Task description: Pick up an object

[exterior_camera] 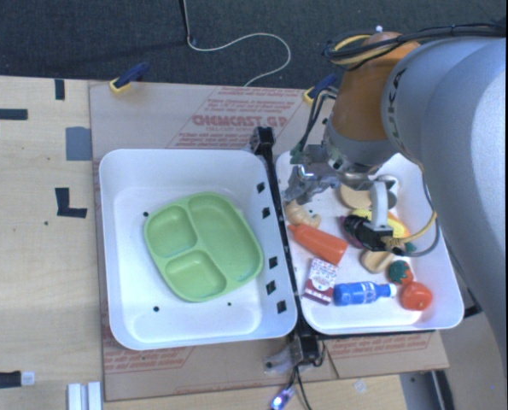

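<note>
Hand (309,180) low in right bin (441,314), upper left corner, just above carrot (319,243); open or closed: cannot tell, nothing visibly gripped. Carrot lying slantwise near the divider. Blue bottle (364,293) and tomato (416,295) along front edge, small carton (320,280) beside bottle. Green tray (204,246) alone in left bin (125,229).
</note>
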`<state>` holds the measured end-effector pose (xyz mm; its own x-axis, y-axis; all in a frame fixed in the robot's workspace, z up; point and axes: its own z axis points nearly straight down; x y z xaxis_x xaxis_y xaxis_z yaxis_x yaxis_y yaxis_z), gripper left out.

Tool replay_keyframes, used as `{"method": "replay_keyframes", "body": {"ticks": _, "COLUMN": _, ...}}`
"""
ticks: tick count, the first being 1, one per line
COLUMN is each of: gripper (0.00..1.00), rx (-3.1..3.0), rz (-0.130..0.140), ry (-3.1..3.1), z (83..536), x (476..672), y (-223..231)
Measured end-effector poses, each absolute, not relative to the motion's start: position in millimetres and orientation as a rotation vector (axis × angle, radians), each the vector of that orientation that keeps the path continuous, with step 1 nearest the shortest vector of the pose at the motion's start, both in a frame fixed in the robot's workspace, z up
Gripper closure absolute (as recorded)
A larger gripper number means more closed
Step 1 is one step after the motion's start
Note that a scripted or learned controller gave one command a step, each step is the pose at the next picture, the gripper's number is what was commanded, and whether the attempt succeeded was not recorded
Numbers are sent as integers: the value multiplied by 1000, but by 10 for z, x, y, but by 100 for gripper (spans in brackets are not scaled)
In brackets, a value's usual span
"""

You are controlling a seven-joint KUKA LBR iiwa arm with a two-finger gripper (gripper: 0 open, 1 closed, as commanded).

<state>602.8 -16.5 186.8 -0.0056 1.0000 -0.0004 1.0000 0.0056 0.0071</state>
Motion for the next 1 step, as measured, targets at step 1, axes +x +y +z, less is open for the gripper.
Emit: {"method": "replay_keyframes", "body": {"ticks": 1, "gripper": 100, "rx": 2215, "rz": 1, "ry": 2231, "z": 2689, "x": 5312, "y": 572}}
